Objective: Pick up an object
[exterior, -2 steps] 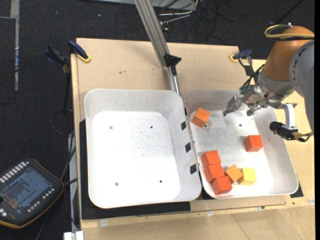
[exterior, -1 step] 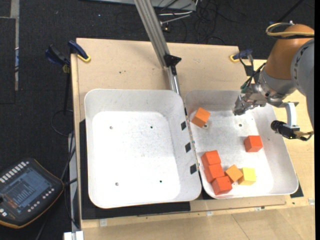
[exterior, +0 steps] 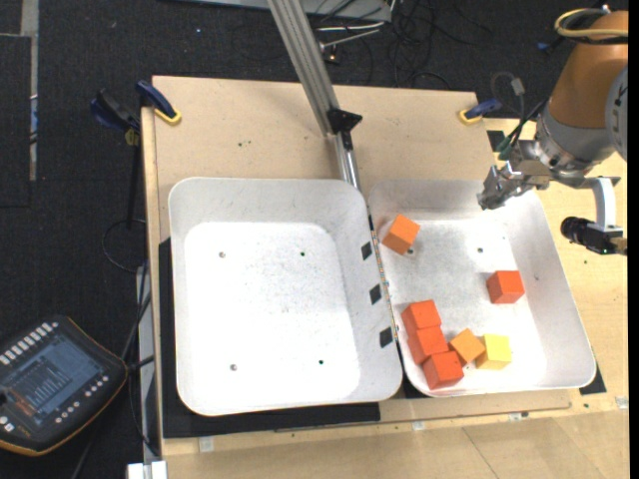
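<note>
**Blocks Waiting in the Right Bin**

Fingers of the gripper (exterior: 496, 194) are looking small and dark to us, and we cannot tell if they are open or shut. We are seeing nothing between them. We are seeing the gripper hanging over the far edge of the right bin (exterior: 555, 267), near its back corner. The grey and orange arm (exterior: 587, 88) is reaching in from the right side.

We are looking at six blocks sitting in the right bin. An orange block (exterior: 401, 235) is sitting alone near the left wall of that bin, tilted a little. A red block (exterior: 505, 286) is sitting by itself closer to the right wall, well apart from the gripper. Down near the front we are seeing a bunch of blocks close together. Three red blocks (exterior: 430, 341) are touching each other in a short line. Just beside them an orange block (exterior: 467, 346) is touching a yellow block (exterior: 496, 350).

We are seeing the left bin (exterior: 265, 292) lying next to the right bin, and the two bins are touching along the middle. A grey pole (exterior: 305, 53) is slanting down toward the spot where the bins meet. A handheld screen (exterior: 45, 377) is lying on the dark floor at the left.
</note>
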Controlling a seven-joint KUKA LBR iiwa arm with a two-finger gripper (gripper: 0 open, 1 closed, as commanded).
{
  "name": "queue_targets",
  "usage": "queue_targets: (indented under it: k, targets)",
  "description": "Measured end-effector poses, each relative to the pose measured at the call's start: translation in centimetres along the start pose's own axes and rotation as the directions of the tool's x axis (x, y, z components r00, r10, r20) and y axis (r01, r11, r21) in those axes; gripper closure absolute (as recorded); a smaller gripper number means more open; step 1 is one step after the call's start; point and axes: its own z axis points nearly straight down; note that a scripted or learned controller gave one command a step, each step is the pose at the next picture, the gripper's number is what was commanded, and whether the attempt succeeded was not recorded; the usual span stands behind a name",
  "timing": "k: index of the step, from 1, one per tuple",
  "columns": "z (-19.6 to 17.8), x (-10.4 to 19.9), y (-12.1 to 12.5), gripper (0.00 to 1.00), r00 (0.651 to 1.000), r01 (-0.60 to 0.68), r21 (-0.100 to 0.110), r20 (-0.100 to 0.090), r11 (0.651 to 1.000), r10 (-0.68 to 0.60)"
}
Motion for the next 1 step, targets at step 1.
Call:
queue_targets:
  k: [1]
  targets:
    - [-4.61, 0.16, -0.39, 1.0, 1.0, 0.0, 0.001, 0.0, 1.0, 0.0]
